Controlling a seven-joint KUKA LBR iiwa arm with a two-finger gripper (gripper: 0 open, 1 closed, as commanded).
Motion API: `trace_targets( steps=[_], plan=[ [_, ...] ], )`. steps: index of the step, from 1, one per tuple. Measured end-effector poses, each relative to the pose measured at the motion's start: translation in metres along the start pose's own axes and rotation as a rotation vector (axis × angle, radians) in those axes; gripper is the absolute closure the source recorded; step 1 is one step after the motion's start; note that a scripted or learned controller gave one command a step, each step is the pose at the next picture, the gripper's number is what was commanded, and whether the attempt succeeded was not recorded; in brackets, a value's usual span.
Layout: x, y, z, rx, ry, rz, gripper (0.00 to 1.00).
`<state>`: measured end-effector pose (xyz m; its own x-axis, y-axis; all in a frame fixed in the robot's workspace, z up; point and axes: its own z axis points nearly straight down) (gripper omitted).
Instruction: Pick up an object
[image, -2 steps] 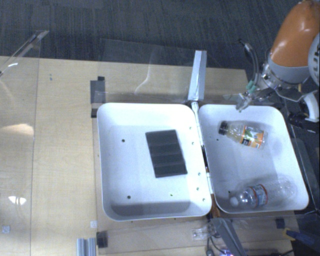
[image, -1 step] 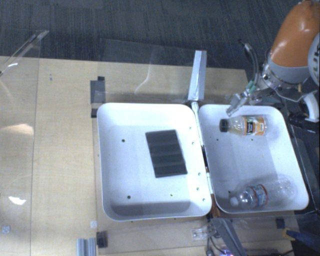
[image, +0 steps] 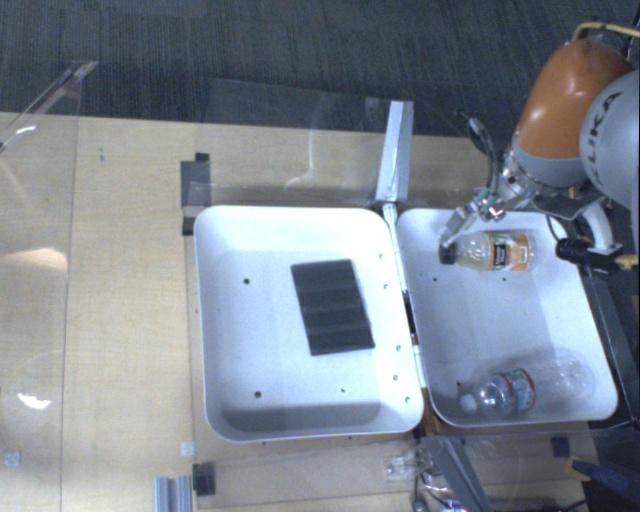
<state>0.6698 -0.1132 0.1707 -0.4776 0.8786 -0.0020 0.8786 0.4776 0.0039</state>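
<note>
Bottle (image: 495, 251) with dark cap and orange label — lying on its side at the far end of the right bin (image: 590, 330), just below the hand (image: 480, 215). Hand's state impossible to tell; no lift yet. Wooden counter (image: 110, 330), dark ribbed floor beyond — dark slab (image: 332, 306) in left bin (image: 230, 330).

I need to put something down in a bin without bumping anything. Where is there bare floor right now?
Left white bin: bare on every side of the dark ribbed rectangular pad at its centre. Right white bin: a bare band between the amber-labelled clear bottle up top and the clear plastic bottle at the near wall. Crowded around the gripper, over the upper bottle.
</note>
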Motion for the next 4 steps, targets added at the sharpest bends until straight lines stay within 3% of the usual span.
trace_targets(
  steps=[1, 2, 3, 4],
  plan=[
    [0.003, 0.004, 0.033, -0.007, -0.008, -0.097, 0.00],
    [-0.029, -0.017, 0.076, 0.014, 0.022, -0.093, 0.00],
    [-0.032, -0.018, 0.068, 0.007, 0.008, -0.091, 1.00],
    [0.018, 0.011, -0.009, -0.004, -0.002, -0.238, 1.00]
  ],
)
